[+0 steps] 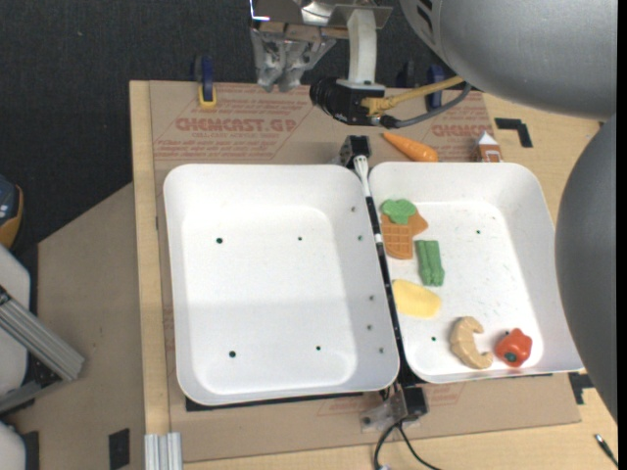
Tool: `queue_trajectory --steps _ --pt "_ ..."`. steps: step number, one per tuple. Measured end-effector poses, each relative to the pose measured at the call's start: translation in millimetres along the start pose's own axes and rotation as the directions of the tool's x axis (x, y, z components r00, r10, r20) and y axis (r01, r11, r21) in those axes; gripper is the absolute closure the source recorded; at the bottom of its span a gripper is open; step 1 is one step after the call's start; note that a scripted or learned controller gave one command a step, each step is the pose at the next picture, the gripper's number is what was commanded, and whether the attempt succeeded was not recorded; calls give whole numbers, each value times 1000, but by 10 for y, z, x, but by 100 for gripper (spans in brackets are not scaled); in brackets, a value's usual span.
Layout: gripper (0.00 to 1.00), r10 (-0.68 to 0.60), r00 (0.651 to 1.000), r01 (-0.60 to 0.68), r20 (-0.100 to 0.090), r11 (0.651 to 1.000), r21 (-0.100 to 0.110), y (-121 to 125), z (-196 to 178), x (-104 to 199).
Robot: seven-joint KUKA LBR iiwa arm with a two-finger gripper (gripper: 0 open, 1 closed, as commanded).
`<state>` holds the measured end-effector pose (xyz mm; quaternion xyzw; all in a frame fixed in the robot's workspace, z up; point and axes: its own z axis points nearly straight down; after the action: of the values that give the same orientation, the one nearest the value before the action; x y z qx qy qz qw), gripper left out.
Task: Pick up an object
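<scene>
A brown board (294,116) with faint red lettering covers the bench and carries two white bins (196,262). A blue clamp (206,79) grips its far left edge. Dark speckled floor (88,47) lies beyond the far and left edges. A grey metal rail (39,336) slants at the near left. Light is even, with soft shadows.
</scene>
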<state>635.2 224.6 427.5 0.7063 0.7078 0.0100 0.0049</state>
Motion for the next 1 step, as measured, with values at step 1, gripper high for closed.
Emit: queue_trajectory --steps 1 --pt "100 1 1000 -1 4 1000 11 -67 -580 1"
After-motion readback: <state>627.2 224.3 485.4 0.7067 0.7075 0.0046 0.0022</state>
